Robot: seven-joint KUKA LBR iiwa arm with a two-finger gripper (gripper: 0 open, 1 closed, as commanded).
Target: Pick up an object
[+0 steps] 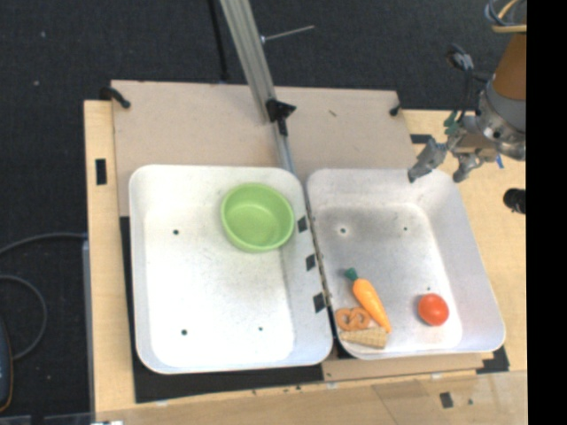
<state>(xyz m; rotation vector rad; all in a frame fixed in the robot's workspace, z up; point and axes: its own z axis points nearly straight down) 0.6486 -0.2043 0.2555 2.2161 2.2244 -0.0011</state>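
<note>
Gripper (440, 166) poised above the right bin's (461, 237) rim at about 1 o'clock, fingers spread apart with nothing between them. Carrot (368, 299) lying in the right bin toward 7 o'clock, long axis running from 11 to 5 o'clock, green top at 11, orange tip at 5. Pretzel (353, 318) touching the carrot's lower flank; cracker (371, 336) just below. Tomato (432, 309) near 5 o'clock. Green bowl (257, 217) upright in the left bin (177, 273) toward 1 o'clock.
</note>
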